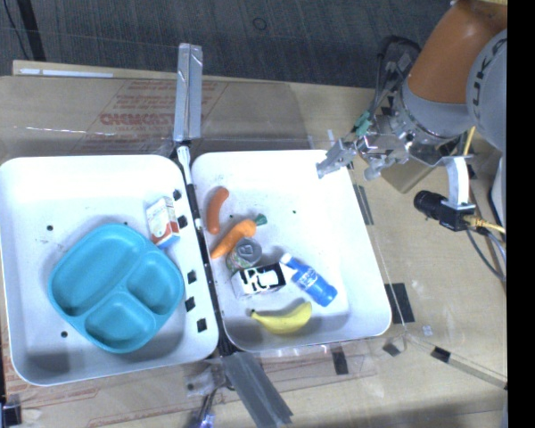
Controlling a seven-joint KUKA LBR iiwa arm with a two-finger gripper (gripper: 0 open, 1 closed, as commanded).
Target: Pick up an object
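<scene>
The tool hangs over the far right corner of the right bin, nothing between its fingers; whether they stand apart or together I cannot tell. In that bin lie a banana, a blue bottle, a carrot and a sausage (all clustered near the divider). The left bin holds a blue tray and a small carton.
</scene>
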